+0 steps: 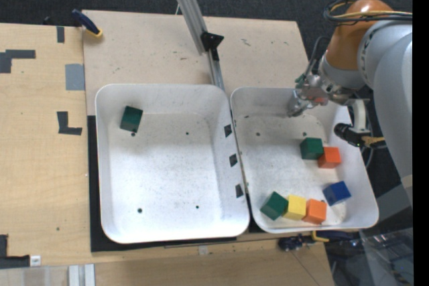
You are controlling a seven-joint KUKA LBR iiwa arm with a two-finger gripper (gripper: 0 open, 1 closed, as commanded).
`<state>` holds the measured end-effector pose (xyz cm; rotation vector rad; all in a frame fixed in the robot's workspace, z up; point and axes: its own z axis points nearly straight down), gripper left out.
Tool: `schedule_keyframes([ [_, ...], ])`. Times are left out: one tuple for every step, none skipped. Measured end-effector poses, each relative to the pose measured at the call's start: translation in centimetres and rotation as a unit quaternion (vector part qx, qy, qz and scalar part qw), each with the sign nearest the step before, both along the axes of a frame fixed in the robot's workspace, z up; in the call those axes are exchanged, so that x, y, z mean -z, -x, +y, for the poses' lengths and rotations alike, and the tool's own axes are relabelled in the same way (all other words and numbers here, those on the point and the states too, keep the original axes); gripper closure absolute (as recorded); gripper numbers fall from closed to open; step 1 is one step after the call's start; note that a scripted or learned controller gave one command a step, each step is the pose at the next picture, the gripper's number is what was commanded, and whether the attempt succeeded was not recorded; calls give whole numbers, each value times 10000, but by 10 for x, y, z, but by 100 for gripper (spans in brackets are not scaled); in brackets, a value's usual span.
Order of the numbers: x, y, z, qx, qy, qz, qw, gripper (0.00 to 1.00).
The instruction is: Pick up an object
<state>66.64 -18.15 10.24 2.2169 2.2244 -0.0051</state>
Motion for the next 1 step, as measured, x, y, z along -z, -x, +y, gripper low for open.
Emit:
schedule_keyframes([
  [-43, -4, 0, 9, -14, -26, 10000, 100],
])
